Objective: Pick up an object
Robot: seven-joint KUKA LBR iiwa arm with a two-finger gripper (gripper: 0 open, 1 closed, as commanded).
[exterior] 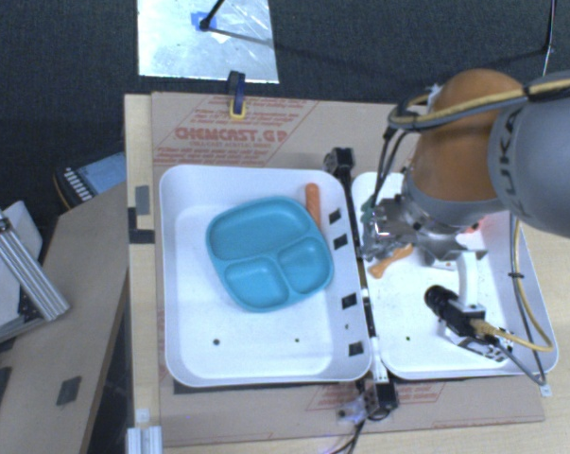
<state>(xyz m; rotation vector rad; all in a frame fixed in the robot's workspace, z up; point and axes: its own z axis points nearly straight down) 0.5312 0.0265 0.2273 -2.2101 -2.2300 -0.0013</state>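
Orange and slim, the carrot-shaped piece (387,263) lies in the right bin (426,359), close to the wall it shares with the left bin (192,334). One end pokes out from beneath the gripper (383,238), which hangs directly above it. The wrist hides the rest, so we cannot tell whether the claw is apart, together, or clamped on anything.

We judge the main risk to be that shared wall. With the piece so near it, a closing claw could strike the bin's edge or nudge the piece flat against it, where a grasp would slip. The piece is also thin and lies at a slant, so a claw not aligned across it may roll it away.

Further out, a second orange stick (312,200) rests in the left bin against the upper right rim of a blue divided plate (266,253), well away from the claw.
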